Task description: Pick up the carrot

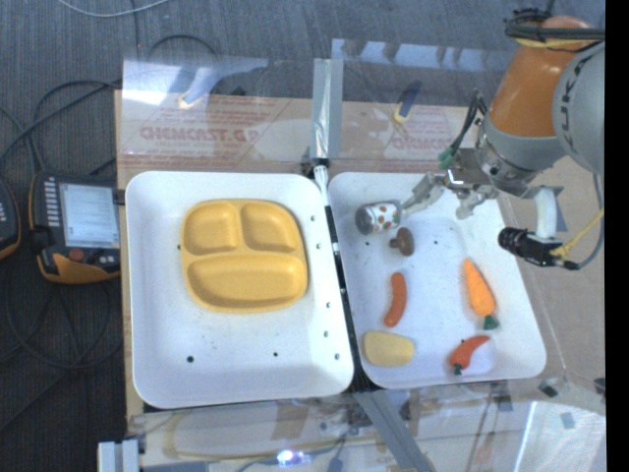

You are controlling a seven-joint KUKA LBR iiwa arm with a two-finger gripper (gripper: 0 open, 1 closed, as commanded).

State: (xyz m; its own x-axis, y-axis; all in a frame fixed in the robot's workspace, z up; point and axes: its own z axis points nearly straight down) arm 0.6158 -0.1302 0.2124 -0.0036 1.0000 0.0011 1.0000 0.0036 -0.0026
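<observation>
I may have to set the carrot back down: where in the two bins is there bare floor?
Left bin: bare floor all round the yellow tray, widest along the near edge. Right bin: a bare strip between the sausage and the carrot. Its near edge is crowded by the potato and chilli; its far corner by the can, mushroom and gripper.

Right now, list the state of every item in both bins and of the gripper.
carrot: lying flat in the right bin, untouched.
sausage: lying flat, left of the carrot.
chili pepper: lying near the front edge.
potato: lying flat.
mushroom: resting on the bin floor.
can: tipped on its side.
yellow tray: upright in the left bin.
gripper: open, holding nothing.
</observation>
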